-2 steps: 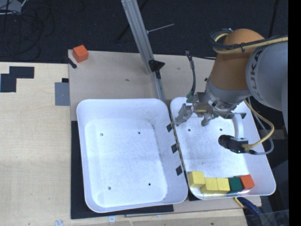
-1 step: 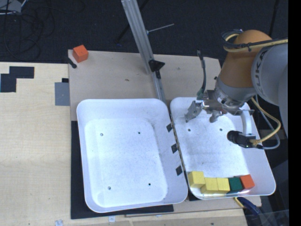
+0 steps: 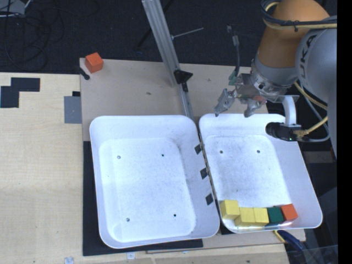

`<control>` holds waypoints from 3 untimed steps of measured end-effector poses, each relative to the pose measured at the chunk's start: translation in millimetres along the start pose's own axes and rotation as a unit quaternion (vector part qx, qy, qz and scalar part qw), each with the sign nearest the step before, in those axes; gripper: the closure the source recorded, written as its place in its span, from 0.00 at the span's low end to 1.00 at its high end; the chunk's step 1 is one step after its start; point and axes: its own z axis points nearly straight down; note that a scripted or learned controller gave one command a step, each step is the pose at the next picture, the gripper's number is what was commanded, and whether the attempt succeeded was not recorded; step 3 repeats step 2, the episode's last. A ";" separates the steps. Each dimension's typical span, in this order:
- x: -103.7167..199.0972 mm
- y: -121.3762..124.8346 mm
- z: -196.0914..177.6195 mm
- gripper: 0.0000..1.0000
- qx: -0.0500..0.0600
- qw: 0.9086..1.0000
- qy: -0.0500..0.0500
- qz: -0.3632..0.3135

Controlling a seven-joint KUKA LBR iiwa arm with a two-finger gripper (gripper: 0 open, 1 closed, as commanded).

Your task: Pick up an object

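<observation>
Gripper [image 3: 235, 104] poised over far edge of right bin [image 3: 308, 194], fingers spread apart, nothing between them. Arm [image 3: 291, 37] reaching in from right, orange band above wrist.

Candidate objects bunched along near edge of right bin, toward its near right corner: yellow blocks [image 3: 245, 213], green block [image 3: 274, 215], orange block [image 3: 289, 211]. All touching or just beside one another, pressed close to bin wall. Well apart from gripper, across full depth of bin.

Judgement on step in hand: approach not yet made. Best target probably orange block at end of row, or yellow block at other end, since an end piece leaves one side free for a finger. Middle pieces look too crowded to straddle. Worth descending vertically with fingers wide, aligned so neither lands on a neighbour or on sloped wall; likely failure is a finger catching rim or pushing row sideways.

Count: two white bins; left bin [image 3: 104, 147] beside right one. Yellow blocks appear to be three, exact number hard to tell; green one; orange one in bin. One more orange cube [image 3: 94, 62] on bench [image 3: 126, 87], far left corner, outside bins.
</observation>
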 end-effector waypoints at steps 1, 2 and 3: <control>23.3 -26.9 -87.6 0.00 0.001 1.000 0.000 0.000; -10.7 -18.6 -147.6 0.00 0.001 1.000 -0.001 0.002; -10.7 -18.6 -147.6 0.00 0.001 1.000 -0.001 0.002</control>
